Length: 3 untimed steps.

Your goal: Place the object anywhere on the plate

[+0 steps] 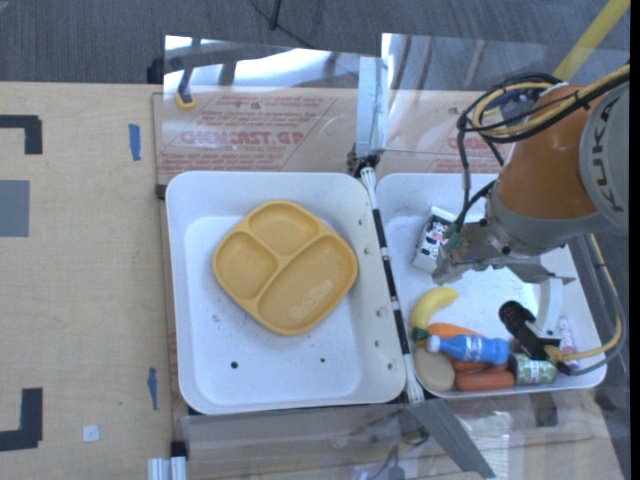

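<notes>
Down front in the right bin (402,218), blue bottle (472,348) and banana (433,305) overlap in a jumble. Gripper (458,256) beside the small box (432,238), buried under the arm, grip unreadable. Yellow plate (285,265) sits in the left bin (200,353).

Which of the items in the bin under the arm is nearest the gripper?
The small white-and-black carton, right beside the gripper. The yellow banana, blue plastic bottle and orange carrot all lie farther off, lower in the view.
</notes>
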### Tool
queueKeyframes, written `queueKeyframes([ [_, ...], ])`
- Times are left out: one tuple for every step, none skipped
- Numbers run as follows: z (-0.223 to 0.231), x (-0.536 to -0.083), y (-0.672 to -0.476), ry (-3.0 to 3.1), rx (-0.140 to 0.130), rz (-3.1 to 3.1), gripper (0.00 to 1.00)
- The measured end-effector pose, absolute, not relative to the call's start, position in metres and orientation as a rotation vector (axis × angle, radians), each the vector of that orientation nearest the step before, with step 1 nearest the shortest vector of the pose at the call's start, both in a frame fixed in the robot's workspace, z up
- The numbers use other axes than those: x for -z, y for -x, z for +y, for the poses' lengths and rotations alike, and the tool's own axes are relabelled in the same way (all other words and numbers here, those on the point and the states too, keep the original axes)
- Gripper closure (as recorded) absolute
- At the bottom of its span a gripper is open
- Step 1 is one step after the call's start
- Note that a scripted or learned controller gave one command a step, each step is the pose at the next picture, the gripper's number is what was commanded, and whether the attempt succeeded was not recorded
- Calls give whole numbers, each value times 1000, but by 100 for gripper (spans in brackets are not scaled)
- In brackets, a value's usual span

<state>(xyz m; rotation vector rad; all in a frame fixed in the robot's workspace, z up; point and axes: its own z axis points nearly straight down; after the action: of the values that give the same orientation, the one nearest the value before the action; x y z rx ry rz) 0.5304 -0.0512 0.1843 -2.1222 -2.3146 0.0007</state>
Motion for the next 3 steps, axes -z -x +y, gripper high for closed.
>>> queueKeyframes([
  [-50, -184, -479, 2000, -1, -2420, 100],
  [-80, -184, -491, 2069, 1, -2366, 100],
  [-72, -285, -504, 1913, 1, -2495, 100],
])
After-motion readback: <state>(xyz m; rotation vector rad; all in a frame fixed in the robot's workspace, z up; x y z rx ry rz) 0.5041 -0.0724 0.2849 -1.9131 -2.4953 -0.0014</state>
